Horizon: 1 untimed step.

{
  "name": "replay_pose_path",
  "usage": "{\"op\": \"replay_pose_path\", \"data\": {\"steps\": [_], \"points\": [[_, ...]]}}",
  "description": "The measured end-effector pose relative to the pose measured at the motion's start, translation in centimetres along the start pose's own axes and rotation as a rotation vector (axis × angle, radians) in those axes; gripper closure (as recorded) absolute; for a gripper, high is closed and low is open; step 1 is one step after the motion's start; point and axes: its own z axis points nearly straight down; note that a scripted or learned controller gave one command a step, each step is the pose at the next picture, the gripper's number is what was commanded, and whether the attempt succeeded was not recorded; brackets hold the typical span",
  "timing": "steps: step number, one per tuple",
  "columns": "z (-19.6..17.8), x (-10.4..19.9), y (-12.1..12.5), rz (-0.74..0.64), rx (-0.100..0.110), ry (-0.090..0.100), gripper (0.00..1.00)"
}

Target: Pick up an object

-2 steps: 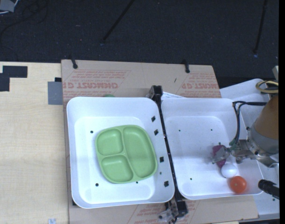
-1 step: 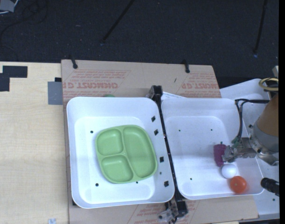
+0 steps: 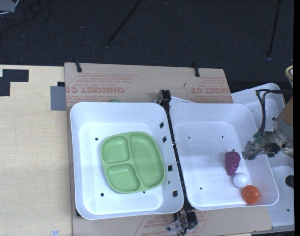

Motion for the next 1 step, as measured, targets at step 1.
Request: {"op": "replay_pose_path", "data": {"steps": [1], "points": [[-4.25, 0.14, 0.17, 0.000, 0.001, 0.001, 1.00]]}}
